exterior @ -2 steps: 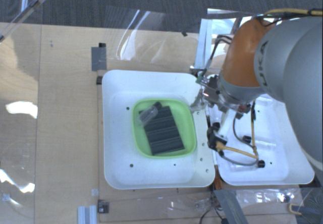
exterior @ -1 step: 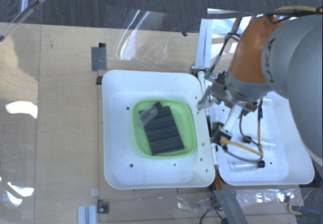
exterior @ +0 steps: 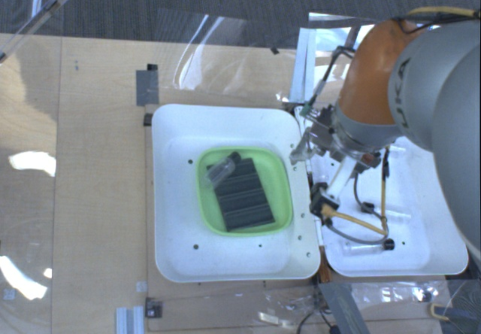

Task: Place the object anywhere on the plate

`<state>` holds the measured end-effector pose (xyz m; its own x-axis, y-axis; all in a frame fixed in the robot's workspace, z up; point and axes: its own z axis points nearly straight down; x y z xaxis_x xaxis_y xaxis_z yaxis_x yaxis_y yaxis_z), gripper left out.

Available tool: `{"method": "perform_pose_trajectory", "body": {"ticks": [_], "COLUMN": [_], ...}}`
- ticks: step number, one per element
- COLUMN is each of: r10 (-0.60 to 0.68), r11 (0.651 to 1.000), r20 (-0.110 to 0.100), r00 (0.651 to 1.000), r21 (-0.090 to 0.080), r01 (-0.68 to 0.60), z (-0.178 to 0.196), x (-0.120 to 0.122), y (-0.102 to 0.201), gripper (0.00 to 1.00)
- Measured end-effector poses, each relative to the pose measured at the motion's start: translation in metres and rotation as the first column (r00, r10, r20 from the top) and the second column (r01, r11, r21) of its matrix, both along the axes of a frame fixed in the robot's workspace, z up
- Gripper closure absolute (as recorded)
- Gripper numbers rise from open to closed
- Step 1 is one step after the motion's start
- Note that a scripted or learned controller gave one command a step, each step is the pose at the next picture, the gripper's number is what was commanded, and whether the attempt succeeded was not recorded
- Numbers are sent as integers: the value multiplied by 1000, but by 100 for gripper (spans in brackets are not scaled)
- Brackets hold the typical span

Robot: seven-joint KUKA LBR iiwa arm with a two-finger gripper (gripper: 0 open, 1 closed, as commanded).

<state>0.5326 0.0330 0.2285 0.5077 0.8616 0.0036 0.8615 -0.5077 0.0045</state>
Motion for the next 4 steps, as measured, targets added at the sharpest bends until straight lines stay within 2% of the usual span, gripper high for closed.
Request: {"method": "perform_pose_trajectory", "body": {"ticks": [2,3,4], "r10": [-38,-82,-131], "r11": [999,997,991], "r20": [-2,-3,-1], "r00": [999,997,991], "r21": [0,-1,0], "r01": [38,82,131], "z": [-16,-30,-11], "x": [13,22,18], "y": [-11,-39,3], "gripper": [0,0,0]}}
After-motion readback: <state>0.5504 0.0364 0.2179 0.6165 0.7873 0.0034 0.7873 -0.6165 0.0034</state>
